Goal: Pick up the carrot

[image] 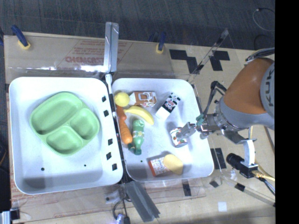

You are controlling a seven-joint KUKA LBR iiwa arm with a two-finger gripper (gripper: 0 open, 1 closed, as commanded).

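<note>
Camera view looks down on 2 white bins on the surface. Along the left wall of the right bin (198, 164), the carrot (124, 125) lies lengthwise, touching a yellow lemon (121, 99) at its top end, with a banana (140, 114) and a green bottle (137, 135) just beside it. Well apart from the carrot, the hand (180, 135) hovers near the bin's right wall; whether it is parted or closed cannot be told, and nothing is visibly gripped. A green divided plate (64, 122) sits in the left bin (18, 171).
</note>
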